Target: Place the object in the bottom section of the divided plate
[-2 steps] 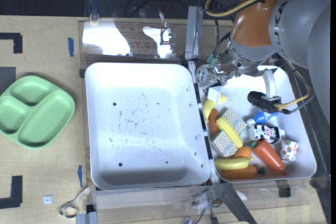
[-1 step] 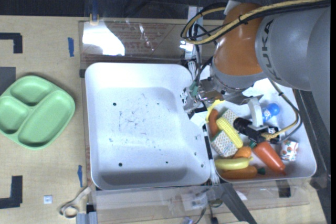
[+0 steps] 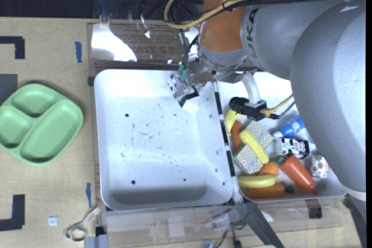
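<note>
A green divided plate [image 3: 38, 122] lies on the wooden bench at the far left, outside the bins. Its long section [image 3: 51, 129] faces the lower right, and two smaller sections sit at its upper left. My gripper [image 3: 183, 87] hangs over the far edge of the left bin [image 3: 116, 183], near that bin's upper right corner and well to the right of the plate. The grey arm and its orange band cover the wrist from above. Something small, dark and white shows at the gripper's tip, too unclear to name.
The right bin [image 3: 325, 197] holds several toy foods: a corn cob [image 3: 253, 144], a banana [image 3: 257, 181], a carrot [image 3: 297, 173] and a blue-and-white item [image 3: 291, 127]. The bulky arm overhangs that bin. A divider wall [image 3: 225, 142] separates the bins.
</note>
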Robot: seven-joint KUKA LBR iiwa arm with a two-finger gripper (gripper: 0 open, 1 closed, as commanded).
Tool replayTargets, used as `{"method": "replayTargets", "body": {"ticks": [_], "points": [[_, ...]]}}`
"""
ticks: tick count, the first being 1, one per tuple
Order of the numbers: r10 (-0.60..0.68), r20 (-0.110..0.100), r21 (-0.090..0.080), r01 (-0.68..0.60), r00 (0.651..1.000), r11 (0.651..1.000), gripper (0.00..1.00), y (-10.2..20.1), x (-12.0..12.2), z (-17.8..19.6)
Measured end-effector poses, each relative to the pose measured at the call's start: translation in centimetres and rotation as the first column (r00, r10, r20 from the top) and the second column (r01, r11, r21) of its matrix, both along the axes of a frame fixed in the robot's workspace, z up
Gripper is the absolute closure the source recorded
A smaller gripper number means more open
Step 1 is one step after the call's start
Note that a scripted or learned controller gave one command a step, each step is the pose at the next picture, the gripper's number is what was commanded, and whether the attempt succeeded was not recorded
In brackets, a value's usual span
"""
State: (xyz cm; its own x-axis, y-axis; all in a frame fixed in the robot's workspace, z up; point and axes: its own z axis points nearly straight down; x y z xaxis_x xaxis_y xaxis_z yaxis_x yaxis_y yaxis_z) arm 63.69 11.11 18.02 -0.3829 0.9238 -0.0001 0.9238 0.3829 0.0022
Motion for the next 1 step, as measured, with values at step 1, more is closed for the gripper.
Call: {"method": "replayTargets", "body": {"ticks": [1], "points": [[-0.034,0.000,0.001,0.034,0.999,0.999,1.00,6.80,-2.12,1.78]]}}
